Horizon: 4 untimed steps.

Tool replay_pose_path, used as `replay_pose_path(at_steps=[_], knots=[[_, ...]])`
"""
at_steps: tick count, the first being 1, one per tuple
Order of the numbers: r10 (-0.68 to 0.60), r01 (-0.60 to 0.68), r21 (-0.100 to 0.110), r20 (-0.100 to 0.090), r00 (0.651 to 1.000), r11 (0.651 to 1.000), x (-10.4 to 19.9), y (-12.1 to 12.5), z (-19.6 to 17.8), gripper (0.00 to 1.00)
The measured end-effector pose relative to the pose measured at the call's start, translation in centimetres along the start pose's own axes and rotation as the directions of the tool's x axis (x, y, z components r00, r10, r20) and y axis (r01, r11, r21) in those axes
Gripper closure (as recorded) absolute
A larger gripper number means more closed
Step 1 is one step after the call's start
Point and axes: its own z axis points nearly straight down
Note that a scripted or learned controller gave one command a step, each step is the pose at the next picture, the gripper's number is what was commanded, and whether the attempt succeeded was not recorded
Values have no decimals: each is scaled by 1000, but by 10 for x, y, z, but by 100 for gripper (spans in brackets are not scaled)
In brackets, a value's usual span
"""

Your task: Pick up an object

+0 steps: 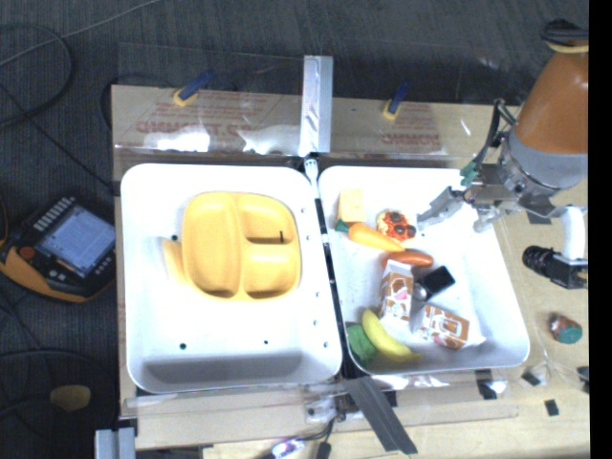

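Observation:
The right bin (pixel 497 285) holds several toy foods: a pale yellow block (pixel 352 205), an orange carrot (pixel 373 237), a red and orange round piece (pixel 394 224), a red sausage-like piece (pixel 411 257), a printed carton (pixel 397 295), a small black piece (pixel 437 280), a second carton (pixel 445 326), a banana (pixel 387 338) and a green item (pixel 358 342). My gripper (pixel 457 216) hangs over the bin's upper right part, just right of the red and orange piece. Its fingers stand apart with nothing between them.
The left bin (pixel 153 333) holds a yellow divided tray (pixel 241 244). A raised divider (pixel 325 275) separates the two bins. Small loose parts lie on the bench at right (pixel 564 329). A handheld controller (pixel 62 247) lies on the floor at left.

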Motion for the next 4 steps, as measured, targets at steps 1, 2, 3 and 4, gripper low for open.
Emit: replay_pose_path(at_steps=[1,2,3,4], knots=[[179,-179,1,0,984,984,22,-16,-8,0],[271,-271,1,-1,963,963,31,19,25,0],[229,-228,-23,0,974,973,15,23,149,0],[229,-229,-22,1,973,973,15,22,150,0]])
